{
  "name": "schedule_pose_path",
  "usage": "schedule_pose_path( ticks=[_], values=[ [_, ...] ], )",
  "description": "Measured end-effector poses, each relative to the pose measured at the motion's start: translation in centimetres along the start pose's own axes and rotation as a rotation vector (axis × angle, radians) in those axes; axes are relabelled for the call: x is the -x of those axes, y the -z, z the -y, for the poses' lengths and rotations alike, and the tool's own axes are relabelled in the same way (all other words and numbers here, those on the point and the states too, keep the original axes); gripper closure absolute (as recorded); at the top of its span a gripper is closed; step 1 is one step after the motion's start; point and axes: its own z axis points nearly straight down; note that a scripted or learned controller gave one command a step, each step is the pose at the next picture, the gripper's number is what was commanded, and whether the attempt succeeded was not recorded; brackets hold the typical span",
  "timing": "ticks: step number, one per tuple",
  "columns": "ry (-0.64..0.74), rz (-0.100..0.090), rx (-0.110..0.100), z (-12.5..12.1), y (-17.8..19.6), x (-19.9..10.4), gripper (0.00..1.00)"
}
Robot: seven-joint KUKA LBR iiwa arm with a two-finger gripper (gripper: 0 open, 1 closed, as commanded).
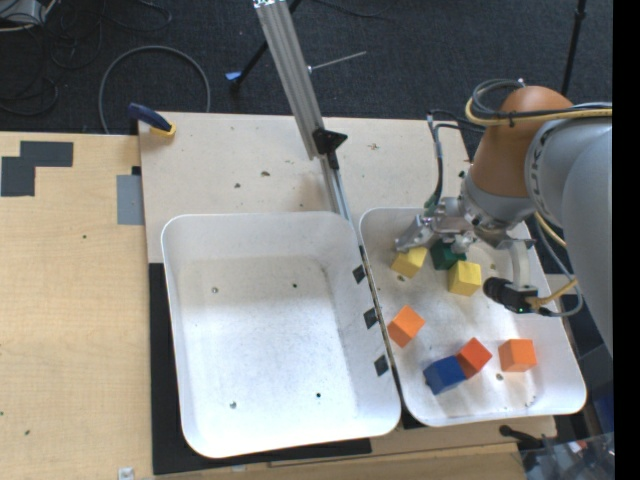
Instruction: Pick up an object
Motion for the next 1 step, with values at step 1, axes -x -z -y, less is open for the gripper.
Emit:
schedule_pose_path(
  ticks=[1],
  values=[
    [0.002, -0.009, -0.041, 1.32, -1.24, -0.5, 0.0]
  ],
)
